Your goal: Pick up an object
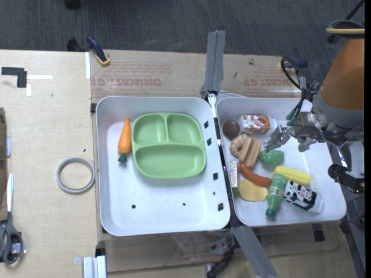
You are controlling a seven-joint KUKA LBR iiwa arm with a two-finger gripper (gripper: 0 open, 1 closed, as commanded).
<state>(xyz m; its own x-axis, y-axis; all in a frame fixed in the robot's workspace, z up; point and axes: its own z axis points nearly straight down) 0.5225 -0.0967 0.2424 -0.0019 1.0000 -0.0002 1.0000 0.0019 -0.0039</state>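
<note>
The right bin (330,210) holds a heap of toy food: a brown ball (231,128), an orange-and-white packet (255,123), a tan hot dog bun (246,147), a green leafy piece (271,157), a yellow corn cob (293,174), a red sausage (255,175), a yellow wedge (252,191), a green bottle (274,193) and a black-and-white carton (302,196). My gripper (282,138) hangs over the right bin, just above and to the right of the green leafy piece. Nothing shows in its grasp.
The left bin (162,210) bears a green divided plate (169,145) and a toy carrot (124,139) at its left. A grey ring (76,175) and scissors (10,236) lie on the bench at the left. A grey divider post (215,62) stands between the bins.
</note>
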